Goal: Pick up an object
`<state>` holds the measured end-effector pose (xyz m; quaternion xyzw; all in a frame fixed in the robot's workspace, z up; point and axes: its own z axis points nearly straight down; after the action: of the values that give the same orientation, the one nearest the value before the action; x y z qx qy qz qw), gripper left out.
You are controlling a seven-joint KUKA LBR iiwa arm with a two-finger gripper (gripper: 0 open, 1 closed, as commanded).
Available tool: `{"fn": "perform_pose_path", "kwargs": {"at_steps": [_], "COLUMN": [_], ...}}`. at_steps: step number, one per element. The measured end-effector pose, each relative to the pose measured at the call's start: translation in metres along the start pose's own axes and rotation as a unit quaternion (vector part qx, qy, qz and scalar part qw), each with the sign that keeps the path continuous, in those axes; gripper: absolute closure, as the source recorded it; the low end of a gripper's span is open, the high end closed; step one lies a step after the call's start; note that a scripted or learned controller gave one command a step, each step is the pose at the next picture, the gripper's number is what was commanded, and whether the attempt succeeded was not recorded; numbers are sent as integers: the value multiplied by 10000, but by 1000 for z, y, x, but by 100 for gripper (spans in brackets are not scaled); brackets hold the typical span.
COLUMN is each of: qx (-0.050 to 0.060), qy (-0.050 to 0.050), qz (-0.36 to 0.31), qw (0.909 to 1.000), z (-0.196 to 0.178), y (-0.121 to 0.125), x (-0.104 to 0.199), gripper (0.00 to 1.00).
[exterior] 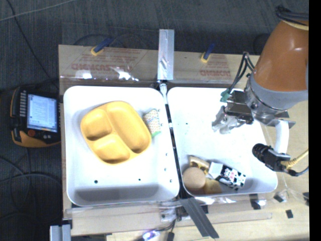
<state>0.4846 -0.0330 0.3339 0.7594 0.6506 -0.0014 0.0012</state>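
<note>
My gripper [224,125] hangs over the right bin [200,109], near its middle right, with nothing between its fingers; the two fingertips stand slightly apart. In that bin's front part lie a tan round object [193,178], a small brass-coloured piece [198,162] and a black-and-white box [228,174]. These sit well below and left of the gripper. The left bin [80,185] holds a yellow divided tray [115,131] and a small speckled object with a green edge [152,121] by the dividing wall.
The arm's orange band [283,54] and grey wrist [271,104] cover the right bin's far right side. A handheld pendant with a lit screen [37,117] lies left of the bench. A metal strip [166,54] stands behind the bins.
</note>
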Motion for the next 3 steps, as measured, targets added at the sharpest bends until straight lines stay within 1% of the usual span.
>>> {"fn": "perform_pose_path", "kwargs": {"at_steps": [1,2,3], "qx": [34,12,14], "qy": [4,-5,-2], "qz": [1707,1638,1005], "qw": [9853,9865,9949], "z": [119,37,8], "y": [14,67,26], "x": [38,-71,-61], "gripper": [100,100,100]}}
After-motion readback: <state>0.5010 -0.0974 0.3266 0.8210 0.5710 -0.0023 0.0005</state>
